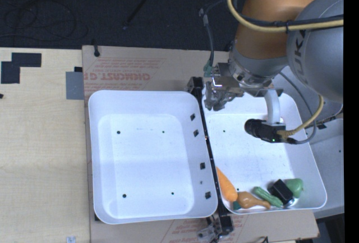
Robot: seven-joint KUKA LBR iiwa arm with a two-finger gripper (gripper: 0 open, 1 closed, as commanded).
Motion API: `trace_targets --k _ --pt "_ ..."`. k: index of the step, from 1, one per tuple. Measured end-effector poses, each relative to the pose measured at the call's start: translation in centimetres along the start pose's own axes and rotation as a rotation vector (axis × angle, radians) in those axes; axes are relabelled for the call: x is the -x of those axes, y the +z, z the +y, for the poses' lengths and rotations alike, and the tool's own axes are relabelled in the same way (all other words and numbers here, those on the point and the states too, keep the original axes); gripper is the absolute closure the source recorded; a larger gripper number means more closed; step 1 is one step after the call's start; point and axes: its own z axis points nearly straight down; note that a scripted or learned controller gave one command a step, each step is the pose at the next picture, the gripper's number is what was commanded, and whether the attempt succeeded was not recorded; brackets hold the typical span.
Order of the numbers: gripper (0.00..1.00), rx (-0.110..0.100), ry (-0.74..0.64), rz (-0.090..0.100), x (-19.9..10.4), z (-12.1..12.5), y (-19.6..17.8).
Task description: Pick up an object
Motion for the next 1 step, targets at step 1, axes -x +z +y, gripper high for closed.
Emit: trace_targets --k 1 --pt "1.00 -0.011 0.001 0.001 -5.12 -3.63 9.77"
